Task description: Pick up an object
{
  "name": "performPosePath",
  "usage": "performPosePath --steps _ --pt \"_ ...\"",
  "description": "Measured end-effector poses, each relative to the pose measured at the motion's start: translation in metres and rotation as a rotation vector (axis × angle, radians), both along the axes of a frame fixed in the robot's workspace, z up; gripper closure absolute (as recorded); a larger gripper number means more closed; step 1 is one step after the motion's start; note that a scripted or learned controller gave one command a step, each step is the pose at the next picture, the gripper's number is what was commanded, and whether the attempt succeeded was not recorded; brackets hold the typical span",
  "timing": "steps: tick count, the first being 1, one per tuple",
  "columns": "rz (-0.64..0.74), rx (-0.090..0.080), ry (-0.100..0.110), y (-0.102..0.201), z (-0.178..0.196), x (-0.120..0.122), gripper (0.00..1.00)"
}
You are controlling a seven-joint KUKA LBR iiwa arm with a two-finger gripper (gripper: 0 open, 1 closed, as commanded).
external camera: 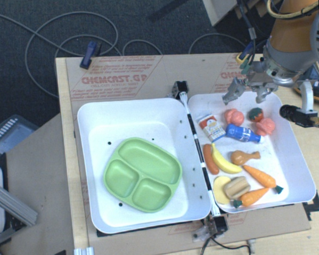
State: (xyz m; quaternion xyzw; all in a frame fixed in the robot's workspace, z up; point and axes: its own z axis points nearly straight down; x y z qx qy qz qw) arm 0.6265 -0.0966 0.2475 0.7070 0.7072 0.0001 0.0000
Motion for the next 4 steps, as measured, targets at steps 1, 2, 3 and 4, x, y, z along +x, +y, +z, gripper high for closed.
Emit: performPosePath --steps 1,2,3,4 --pt "-0.002 0.0 0.003 -0.058 -0.158 -0.024 0.0" --pt "0.001 0.0 -0.002 -0.044 -0.162 0.041 0.0" --pt "0.002 -0.002 -0.01 -0.044 -0.149 0.043 1.0" --pt "0.002 0.001 -0.001 0.041 -0.062 -0.012 1.0"
